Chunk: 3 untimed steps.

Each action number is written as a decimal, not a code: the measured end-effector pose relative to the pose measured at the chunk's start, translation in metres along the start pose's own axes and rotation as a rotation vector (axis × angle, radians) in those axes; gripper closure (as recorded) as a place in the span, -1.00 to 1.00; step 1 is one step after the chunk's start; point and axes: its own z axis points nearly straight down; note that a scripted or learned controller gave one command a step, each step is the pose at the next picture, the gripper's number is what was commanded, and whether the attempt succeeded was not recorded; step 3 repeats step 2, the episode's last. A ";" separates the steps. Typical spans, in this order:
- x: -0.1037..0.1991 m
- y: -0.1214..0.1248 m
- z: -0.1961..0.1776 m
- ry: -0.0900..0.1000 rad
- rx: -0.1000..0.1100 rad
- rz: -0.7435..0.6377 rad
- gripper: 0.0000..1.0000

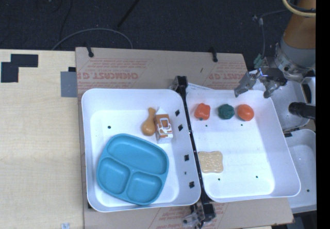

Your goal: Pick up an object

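A: The gripper [256, 84] hangs over the far rim of the right bin [289, 171], its two fingers spread apart with nothing between them.

B: So what could it take?

A: Using the right bin as the landmark: along its far side lie an orange-red tomato-like toy [202, 111], a dark green round toy [226, 111] and an orange ball-shaped toy [245, 112], in a row, each a little apart from the next. A tan slice of toast [211, 161] lies flat in the near part, close to the wall shared with the left bin [93, 119].

B: And beyond that shared wall?

A: A blue divided plate [133, 168], a yellow-brown pear-shaped toy [149, 123] and a small orange-and-white carton [164, 127], these last two touching.

B: Which would you try?

A: The orange ball, I think; it sits nearest the gripper. I would centre the open fingers over it, turn them so they close across the row and not along it, keeping clear of the green toy, then descend fully before closing. A round toy may squirt out if caught high or off centre.
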 end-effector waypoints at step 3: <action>-0.003 0.011 0.041 -0.002 -0.009 -0.001 -1.00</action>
